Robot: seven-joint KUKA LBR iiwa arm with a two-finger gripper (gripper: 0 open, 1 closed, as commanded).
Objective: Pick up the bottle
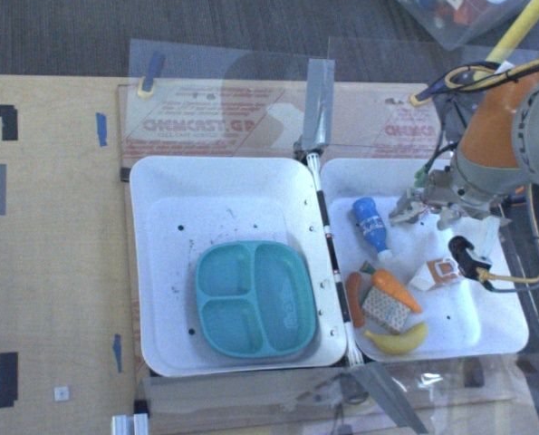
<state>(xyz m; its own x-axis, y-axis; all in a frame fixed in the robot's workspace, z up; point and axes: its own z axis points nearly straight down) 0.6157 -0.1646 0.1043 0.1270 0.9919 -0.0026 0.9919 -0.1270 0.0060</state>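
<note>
A small blue bottle [370, 226] with a white cap lies on its side in the right bin [500, 329], near that bin's left wall, cap toward the front. My gripper [425, 208] hovers over the back part of the right bin, a short way right of the bottle and apart from it. Its fingers [405, 212] are spread and nothing sits between them. The arm with its orange band [491, 134] comes in from the right.
Toward the front of the right bin lie a carrot [397, 289], a speckled sponge block [385, 309], a banana [398, 339], a reddish sausage-like piece [353, 295] and a small white box [439, 273]. The left bin [160, 198] holds a teal divided plate [255, 299].
</note>
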